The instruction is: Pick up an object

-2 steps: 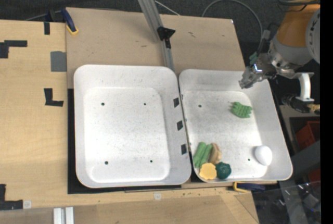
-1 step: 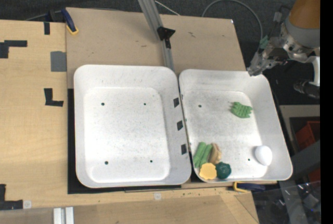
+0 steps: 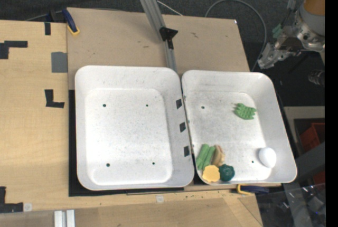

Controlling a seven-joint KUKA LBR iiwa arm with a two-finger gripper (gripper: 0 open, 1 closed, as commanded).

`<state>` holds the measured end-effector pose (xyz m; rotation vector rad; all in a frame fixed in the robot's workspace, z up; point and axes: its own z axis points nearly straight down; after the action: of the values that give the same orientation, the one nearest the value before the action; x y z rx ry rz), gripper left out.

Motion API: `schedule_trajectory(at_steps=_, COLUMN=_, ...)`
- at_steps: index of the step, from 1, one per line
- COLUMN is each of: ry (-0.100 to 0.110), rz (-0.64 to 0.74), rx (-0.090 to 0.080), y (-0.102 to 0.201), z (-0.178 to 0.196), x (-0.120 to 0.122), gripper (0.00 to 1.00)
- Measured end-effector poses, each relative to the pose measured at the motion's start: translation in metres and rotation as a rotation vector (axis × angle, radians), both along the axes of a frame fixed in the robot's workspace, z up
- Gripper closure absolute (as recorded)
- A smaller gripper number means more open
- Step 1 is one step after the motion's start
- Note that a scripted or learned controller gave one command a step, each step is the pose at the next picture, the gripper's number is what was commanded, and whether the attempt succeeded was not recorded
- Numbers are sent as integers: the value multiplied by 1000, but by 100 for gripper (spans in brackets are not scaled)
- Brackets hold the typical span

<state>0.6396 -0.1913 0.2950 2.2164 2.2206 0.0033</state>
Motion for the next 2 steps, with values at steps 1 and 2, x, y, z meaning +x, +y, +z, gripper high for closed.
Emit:
schedule_trajectory(at_steps=1, ry=6, rz=4, rx=3, y=63, z=-8, x=-9, gripper=100)
schedule_trajectory(at_steps=2, ry=9, rz=4, rx=3, y=113, z=-29, x=-20, gripper=100)
